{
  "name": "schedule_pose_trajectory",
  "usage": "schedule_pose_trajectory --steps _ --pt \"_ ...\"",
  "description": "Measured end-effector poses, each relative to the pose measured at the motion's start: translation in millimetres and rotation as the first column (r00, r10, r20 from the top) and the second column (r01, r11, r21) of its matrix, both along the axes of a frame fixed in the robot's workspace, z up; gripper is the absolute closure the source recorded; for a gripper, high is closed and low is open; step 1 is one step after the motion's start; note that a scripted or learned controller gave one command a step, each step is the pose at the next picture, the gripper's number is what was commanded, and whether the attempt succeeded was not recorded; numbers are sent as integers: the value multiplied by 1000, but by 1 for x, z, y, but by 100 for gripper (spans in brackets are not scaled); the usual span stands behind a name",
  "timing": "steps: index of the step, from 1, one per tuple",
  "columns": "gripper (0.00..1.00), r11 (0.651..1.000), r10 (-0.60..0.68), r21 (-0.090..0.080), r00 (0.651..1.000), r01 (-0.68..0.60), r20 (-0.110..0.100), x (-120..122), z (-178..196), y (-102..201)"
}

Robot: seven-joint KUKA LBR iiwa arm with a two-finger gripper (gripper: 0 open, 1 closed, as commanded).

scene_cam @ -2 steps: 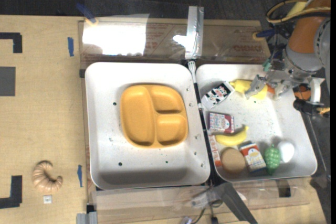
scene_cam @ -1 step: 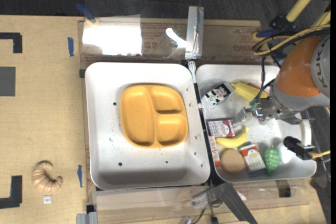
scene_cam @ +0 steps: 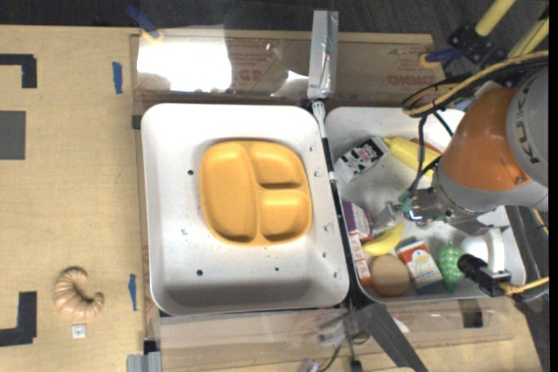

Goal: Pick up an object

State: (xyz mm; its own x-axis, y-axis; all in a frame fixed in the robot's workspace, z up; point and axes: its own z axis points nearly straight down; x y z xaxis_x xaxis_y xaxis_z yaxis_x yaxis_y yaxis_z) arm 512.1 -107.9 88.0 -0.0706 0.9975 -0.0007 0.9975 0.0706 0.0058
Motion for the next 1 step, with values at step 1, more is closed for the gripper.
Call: schedule_pose_trajectory --steps 1 --pt "100 1000 -1 -2 1000 1 8 2 11 -1"
